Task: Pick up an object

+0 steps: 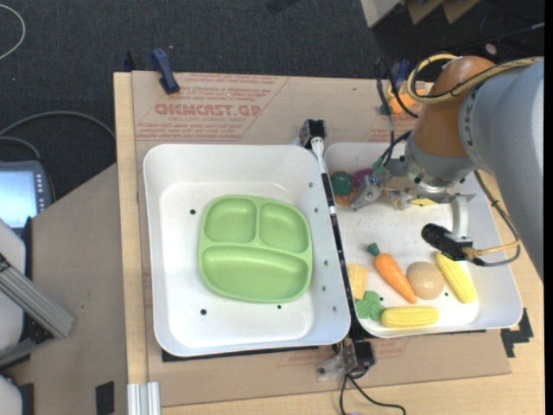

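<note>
The gripper (pixel 390 190) hangs low over the far end of the right bin (pixel 389 232), close to the divider shared with the left bin (pixel 155 232). Whether it is released or clenched cannot be told from this slant, and nothing is seen held in it. The nearest candidates are a green ball (pixel 344 182) and an orange piece (pixel 343 200), both tucked against the divider wall just beside the gripper; what appears to be a small magenta item lies by them, too obscured to confirm. The carrot (pixel 393 275), a beige round toy (pixel 424 279) and two corn cobs (pixel 409 316) (pixel 456 277) lie at the near end, well apart from the gripper. Risks noted: a descent this close to the wall could strike the rim or wedge against it; the ball, being round, is likely to roll or squirt aside under an off-centre close; packed neighbours could be nudged instead of grasped, giving an empty close. The plate (pixel 256 249) in the left bin is out of play. The surface (pixel 225 111) around the bins poses no hazard.
</note>
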